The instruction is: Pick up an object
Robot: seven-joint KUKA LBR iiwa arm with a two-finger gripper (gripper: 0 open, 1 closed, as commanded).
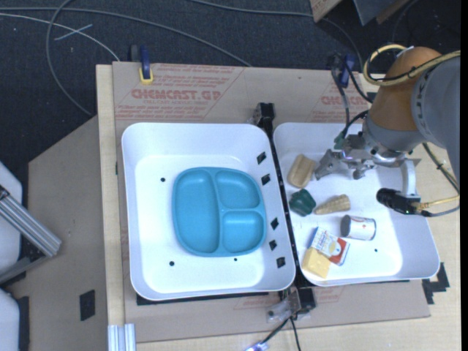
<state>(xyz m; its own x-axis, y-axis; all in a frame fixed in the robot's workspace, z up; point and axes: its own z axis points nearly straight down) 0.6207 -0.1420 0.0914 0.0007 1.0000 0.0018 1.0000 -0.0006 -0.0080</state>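
At the lower right of the frame, a box (326, 250) and a small can (359, 227) lie in the right bin (417, 258). Higher up sit a green piece (301, 202) and a tan roll (300, 172). Just right of the roll, the gripper (338, 162) hangs open, holding nothing.

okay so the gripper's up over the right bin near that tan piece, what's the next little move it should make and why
Probably shift left and lower onto the tan piece. The gripper sits over the right bin with nothing between its fingers, and that piece is the closest item, lying apart from the green object below it.
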